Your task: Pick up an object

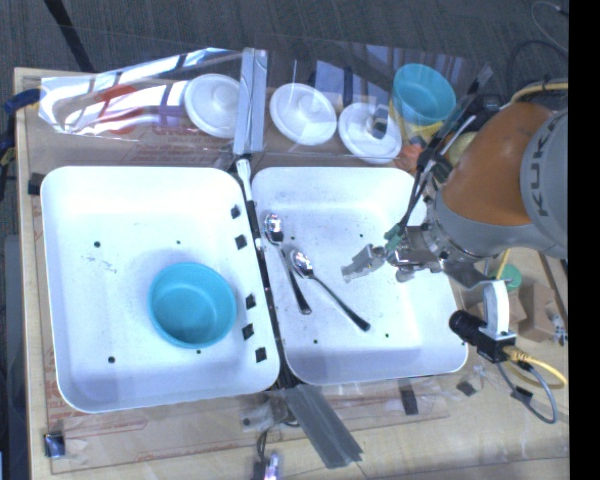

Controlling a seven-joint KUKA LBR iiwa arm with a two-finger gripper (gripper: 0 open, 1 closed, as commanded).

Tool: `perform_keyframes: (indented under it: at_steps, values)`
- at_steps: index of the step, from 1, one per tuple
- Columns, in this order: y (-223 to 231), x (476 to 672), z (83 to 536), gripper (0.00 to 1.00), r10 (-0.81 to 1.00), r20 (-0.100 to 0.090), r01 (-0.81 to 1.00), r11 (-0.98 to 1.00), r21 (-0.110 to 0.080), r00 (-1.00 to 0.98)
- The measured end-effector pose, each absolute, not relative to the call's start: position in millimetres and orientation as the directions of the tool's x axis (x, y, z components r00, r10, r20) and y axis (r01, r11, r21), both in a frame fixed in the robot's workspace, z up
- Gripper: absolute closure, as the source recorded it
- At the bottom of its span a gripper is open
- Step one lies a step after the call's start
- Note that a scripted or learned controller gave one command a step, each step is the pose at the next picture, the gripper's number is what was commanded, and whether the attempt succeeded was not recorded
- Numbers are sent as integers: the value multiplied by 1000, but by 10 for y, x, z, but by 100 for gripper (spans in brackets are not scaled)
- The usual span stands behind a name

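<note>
Risk: two-finger gripper (363,261) hangs in the right white bin (420,353), finger state unreadable, beside two crossed metal spoons (305,268) with dark handles, so a grab could skid off the thin overlapping handles.

Bright, even overhead light washes both white bins (130,208) nearly featureless. Glare streaks the clear plastic sheet (130,93) at top left (reflections hide what lies beneath). Shadows are soft; the picture is slightly grainy.
</note>
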State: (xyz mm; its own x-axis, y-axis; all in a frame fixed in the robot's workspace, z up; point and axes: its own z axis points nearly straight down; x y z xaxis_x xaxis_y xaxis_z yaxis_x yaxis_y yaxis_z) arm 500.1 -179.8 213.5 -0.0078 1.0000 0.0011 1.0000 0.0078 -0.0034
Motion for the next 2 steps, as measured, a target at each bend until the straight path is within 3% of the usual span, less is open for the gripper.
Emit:
perform_keyframes:
  at_steps: [1,2]
  values:
    - [-2010,5185,1072,0,996,1,996,-90,-4,90]
    - [-1656,5640,947,0,1000,1,1000,5,-1,-5]
